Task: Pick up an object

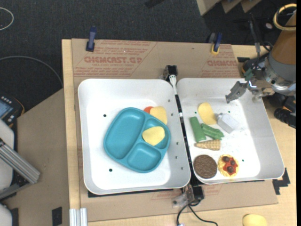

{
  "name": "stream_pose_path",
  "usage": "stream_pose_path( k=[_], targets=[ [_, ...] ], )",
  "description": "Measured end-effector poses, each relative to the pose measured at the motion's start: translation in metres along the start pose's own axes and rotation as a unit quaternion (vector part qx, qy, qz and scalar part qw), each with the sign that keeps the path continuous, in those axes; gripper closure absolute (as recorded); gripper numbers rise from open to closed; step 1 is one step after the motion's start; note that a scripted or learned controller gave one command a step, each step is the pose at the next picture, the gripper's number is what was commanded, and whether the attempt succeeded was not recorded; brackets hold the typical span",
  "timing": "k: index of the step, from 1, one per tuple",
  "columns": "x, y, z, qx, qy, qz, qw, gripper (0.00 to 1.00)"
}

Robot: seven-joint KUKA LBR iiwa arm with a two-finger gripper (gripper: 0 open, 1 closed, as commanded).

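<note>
Crowded toy food in the right bin (263, 126) raises the risk of a missed or double pick.
Left to right: teal divided plate (127, 140), green pepper (205, 130), yellow piece (206, 112), grey block (227, 123); the gripper (244, 91) hovers above the bin's far corner, fingers spread, holding nothing. Neighbouring items touch, so descending fingers may strike two at once.

High slanted view over 2 bins (89, 140)

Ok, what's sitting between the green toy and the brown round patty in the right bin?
In the camera view, a tan cone-shaped toy lies between the green toy and the brown patty, right below the green one, in the right bin.
</note>
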State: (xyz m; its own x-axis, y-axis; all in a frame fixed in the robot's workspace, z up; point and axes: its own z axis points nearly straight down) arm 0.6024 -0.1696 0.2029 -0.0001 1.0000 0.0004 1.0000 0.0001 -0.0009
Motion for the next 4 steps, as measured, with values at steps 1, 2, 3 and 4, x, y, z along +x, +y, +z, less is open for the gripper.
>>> stream_pose_path(
  k=[1, 2, 3, 4],
  targets=[
    [0.000, 0.001, -0.011, -0.002, -0.001, 0.000, 1.0000, 1.00],
    [0.116, -0.012, -0.010, 0.001, 0.003, -0.006, 1.0000, 1.00],
    [0.205, -0.081, 0.002, 0.004, 0.003, -0.005, 1.0000, 1.00],
    [0.205, -0.116, -0.158, -0.010, 0.002, -0.002, 0.9999, 1.00]
  ],
)
